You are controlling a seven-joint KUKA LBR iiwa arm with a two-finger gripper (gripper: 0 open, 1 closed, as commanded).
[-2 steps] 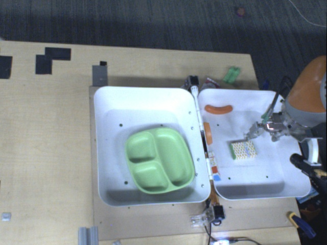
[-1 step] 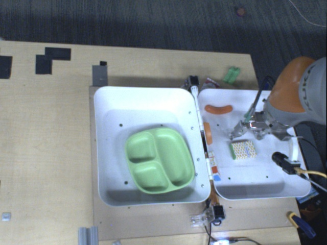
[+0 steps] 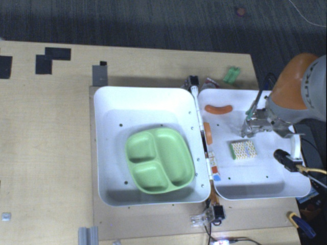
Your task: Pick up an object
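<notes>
Two shallow white bins sit side by side on the pale wooden desk. The left bin carries a light green divided plate, three compartments, lying flat and slightly turned near the bin's middle. The right bin holds a small patterned square object, something like a sponge or a packet, resting flat near its centre. Towards the far side of the same bin lies an orange sausage-shaped toy, well apart from the square object. Along the bin's left wall, a slim orange and white item lies lengthwise, too small to identify with confidence.

The grey arm with its orange band reaches in from the right, and the pincer hangs over the right bin, just beyond the square object and to the near right of the sausage toy. Its tips seem to point down at bare bin floor; nothing shows between them, but whether they are spread or pressed together I cannot tell at this resolution.

A small green object lies on the desk beyond the right bin.
</notes>
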